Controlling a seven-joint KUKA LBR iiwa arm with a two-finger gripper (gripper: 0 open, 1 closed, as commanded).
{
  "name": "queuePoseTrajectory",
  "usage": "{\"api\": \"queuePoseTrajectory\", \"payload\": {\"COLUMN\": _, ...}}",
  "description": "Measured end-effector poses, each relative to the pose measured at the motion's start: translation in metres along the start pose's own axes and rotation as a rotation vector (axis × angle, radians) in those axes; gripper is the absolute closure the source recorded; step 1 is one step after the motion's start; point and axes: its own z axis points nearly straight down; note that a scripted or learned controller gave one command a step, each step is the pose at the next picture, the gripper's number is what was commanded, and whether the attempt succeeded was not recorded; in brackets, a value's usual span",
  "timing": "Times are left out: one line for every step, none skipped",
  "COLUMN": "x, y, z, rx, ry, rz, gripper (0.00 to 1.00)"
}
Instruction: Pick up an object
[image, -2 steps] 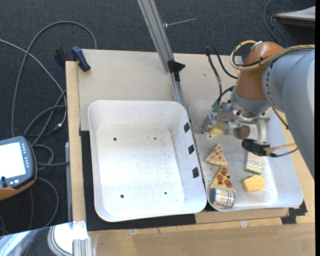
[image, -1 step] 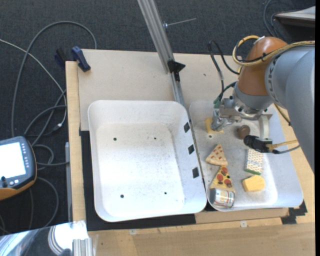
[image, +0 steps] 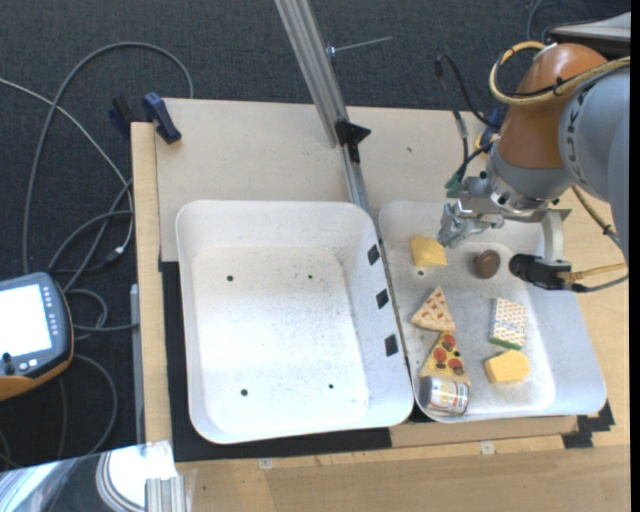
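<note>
- The arm (image: 560, 120) enters from the upper right of the frame, grey with an orange band above the wrist.
- The hand (image: 452, 232) hangs over the upper part of the right bin (image: 590, 360), pointing down and to the left. Whether it is open or closed cannot be told.
- No object is seen held by the hand.
- A pale yellow block (image: 428, 252) lies just below and left of the hand, in the upper left part of the right bin. Contact between the two cannot be confirmed.
- A small brown round object (image: 486, 263) lies to the right of the yellow block, near the hand.
- Two pizza-slice pieces (image: 434, 312) (image: 443, 354) lie one below the other in the middle of the right bin.
- A patterned rectangular piece (image: 508, 321) lies at the right, with an orange-yellow wedge (image: 508, 368) just below it.
- A metal can (image: 443, 396) lies on its side at the lower edge of the right bin.
- The left bin (image: 270, 320) occupies the centre of the frame, beside the right bin on the surface (image: 250, 150).
</note>
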Motion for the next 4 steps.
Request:
{"api": "queuePoseTrajectory", "payload": {"x": 0.003, "y": -0.006, "z": -0.049, "rx": 0.001, "ry": 0.001, "rz": -0.002, "gripper": 1.0}}
{"api": "queuePoseTrajectory", "payload": {"x": 0.003, "y": -0.004, "z": -0.104, "rx": -0.001, "ry": 0.0, "rz": -0.002, "gripper": 1.0}}
{"api": "queuePoseTrajectory", "payload": {"x": 0.057, "y": 0.003, "z": -0.109, "rx": 0.002, "ry": 0.003, "rz": -0.007, "gripper": 1.0}}
{"api": "queuePoseTrajectory", "payload": {"x": 0.117, "y": 0.009, "z": -0.11, "rx": 0.003, "ry": 0.003, "rz": -0.008, "gripper": 1.0}}
